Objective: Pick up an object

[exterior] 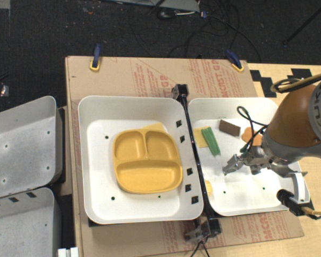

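In the right bin (246,205), a green block (210,141) lies near the divider and a brown block (229,127) sits further back. An orange object (247,135) shows partly behind the arm. A small yellow piece (207,187) rests against the divider at the bin's left side. My gripper (231,166) hangs low over the bin's white floor, below and to the right of the green block and apart from it. I see nothing in it. The arm's orange band (297,119) covers the bin's right part.
The left bin (93,143) holds a yellow divided plate (147,161). A black divider with clips (190,143) runs between the bins. Cardboard (150,74) lies under both. White bin lids (21,143) sit at the far left.
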Motion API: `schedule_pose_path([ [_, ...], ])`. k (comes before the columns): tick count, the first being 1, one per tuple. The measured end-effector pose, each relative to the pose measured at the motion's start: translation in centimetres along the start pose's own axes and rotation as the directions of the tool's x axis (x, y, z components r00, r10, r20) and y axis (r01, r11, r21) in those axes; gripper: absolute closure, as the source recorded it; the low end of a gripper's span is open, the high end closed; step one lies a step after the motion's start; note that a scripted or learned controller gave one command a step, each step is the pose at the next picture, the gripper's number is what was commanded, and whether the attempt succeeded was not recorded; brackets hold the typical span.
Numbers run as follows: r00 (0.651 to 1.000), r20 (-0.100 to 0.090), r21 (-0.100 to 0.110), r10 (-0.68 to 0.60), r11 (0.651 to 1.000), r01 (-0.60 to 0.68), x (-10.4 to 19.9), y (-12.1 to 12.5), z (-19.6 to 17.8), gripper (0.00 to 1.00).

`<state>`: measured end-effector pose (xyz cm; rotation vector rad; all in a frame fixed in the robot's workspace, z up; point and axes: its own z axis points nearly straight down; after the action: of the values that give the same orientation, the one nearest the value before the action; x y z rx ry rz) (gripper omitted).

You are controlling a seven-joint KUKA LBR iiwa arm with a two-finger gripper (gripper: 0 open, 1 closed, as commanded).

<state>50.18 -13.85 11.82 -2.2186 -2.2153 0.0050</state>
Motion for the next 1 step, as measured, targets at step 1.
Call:
schedule_pose_path([
  [1,1.000,0.002,-0.006,0.002,1.000,-0.002,-0.07,0.15,-1.34,1.00],
])
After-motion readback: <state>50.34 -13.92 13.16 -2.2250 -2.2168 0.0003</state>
